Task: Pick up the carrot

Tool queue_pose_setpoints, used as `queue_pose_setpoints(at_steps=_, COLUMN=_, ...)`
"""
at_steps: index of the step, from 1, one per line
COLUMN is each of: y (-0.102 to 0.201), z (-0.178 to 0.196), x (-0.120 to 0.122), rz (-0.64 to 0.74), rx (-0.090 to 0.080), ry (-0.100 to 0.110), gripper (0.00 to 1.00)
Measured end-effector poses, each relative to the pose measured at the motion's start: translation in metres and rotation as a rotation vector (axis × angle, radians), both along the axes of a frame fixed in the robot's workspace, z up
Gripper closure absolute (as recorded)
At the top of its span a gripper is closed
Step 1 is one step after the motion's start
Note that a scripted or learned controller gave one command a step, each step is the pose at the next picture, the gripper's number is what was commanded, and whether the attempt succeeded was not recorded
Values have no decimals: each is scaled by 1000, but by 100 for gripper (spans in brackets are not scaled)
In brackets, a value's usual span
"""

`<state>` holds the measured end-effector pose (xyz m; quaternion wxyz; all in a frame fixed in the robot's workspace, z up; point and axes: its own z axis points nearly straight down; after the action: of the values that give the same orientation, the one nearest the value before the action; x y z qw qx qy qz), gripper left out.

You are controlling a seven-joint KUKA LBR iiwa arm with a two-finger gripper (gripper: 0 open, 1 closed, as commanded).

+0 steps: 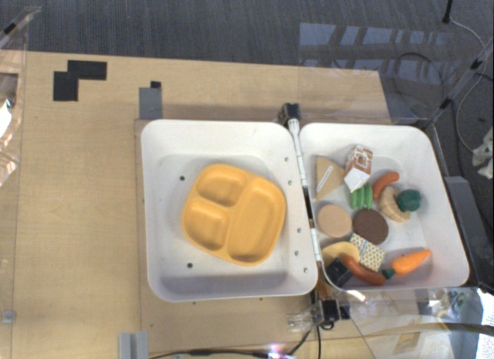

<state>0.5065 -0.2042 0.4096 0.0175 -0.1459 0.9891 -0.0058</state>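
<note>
The carrot (409, 262) is orange with a small green top at its left end. It lies near the front edge of the right bin (441, 195), pointing right and slightly up. A red sausage (363, 271) lies just to its left, touching the green top.
The right bin also holds a tan wedge (327, 176), a small carton (358, 164), a second red sausage (385, 183), broccoli (409, 199), two round discs (335, 220) (371, 226), a green piece (361, 198) and a banana (338, 251). In the left bin (158, 218) sits a yellow divided tray (234, 213).
</note>
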Motion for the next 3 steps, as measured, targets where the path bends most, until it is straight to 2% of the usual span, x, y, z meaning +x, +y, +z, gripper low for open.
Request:
queue_pose_setpoints(at_steps=1, y=0, z=0, x=0, rz=-1, rx=0, ry=1, gripper=0)
queue_pose_setpoints(at_steps=2, y=-1, z=-4, x=27, rz=304, rx=-4, ry=20, gripper=0)
queue_pose_setpoints(at_steps=3, y=1, z=11, x=30, rz=300, rx=-8, ry=1, gripper=100)
